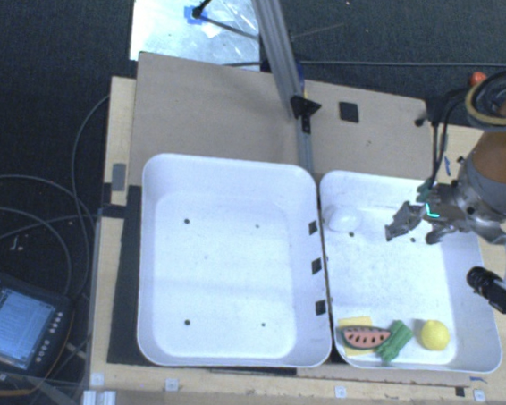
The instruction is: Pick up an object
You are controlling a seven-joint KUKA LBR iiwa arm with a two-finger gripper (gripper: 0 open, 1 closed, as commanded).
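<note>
You see the arm (501, 151) reaching in from the right, above the far part of the right bin (468, 292). The gripper (419, 225) hangs over this bin, near its far side, and its two dark fingers (401, 224) stand apart with nothing between them.

The objects lie at the near edge of the right bin, well apart from the gripper. There is a watermelon slice (364, 336), red with a green rind, and just beside it on the right a green vegetable (395, 341), touching or almost touching it. To the right of those sits a yellow lemon (435, 334). A small white object (343, 220) lies in the far left corner of the same bin; you cannot tell what it is.

The left bin (155, 232) stands beside it, the two rims meeting in the middle.
</note>
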